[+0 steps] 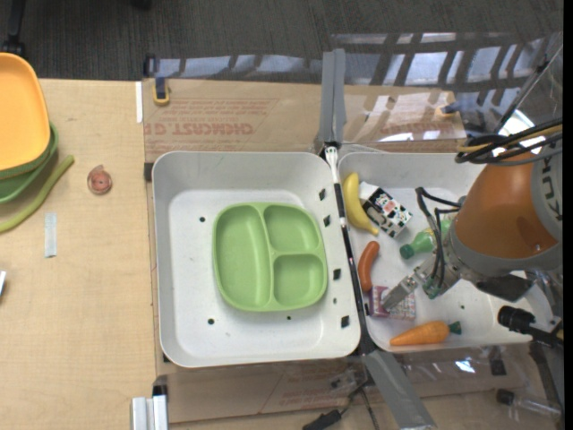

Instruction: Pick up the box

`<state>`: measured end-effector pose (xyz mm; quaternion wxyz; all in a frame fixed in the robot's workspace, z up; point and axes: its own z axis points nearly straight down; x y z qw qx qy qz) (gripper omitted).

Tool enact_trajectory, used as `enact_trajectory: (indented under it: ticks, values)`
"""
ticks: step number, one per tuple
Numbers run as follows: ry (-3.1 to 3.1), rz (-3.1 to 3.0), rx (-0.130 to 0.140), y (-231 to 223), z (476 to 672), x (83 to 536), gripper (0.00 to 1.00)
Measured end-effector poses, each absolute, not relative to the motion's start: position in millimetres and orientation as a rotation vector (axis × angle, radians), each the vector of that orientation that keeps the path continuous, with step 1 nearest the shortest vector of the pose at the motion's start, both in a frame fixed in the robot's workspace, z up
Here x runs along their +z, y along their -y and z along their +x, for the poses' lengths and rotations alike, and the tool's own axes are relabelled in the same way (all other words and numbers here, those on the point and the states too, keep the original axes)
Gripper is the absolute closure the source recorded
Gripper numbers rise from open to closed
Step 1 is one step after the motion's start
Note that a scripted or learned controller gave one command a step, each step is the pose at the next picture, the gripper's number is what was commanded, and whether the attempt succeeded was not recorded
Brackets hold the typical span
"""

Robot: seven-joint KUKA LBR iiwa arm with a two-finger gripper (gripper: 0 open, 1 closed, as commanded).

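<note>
The gripper hangs low over the right bin, just above a small pink packet; whether its fingers are parted cannot be told. The box, black and white, lies near the bin's left rim beside a banana, with open floor to its right.

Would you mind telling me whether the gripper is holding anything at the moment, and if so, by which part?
It cannot be told. The gripper hangs low in the right bin, just above the box, but the view does not show the box between its tips.
</note>
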<state>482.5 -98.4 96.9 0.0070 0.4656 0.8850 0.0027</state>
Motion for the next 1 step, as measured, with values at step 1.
enact_trajectory:
  ticks: [1]
  values:
    - [-2.766, 1.458, 0.01, 98.2, 483.2, 106.3, 1.0]
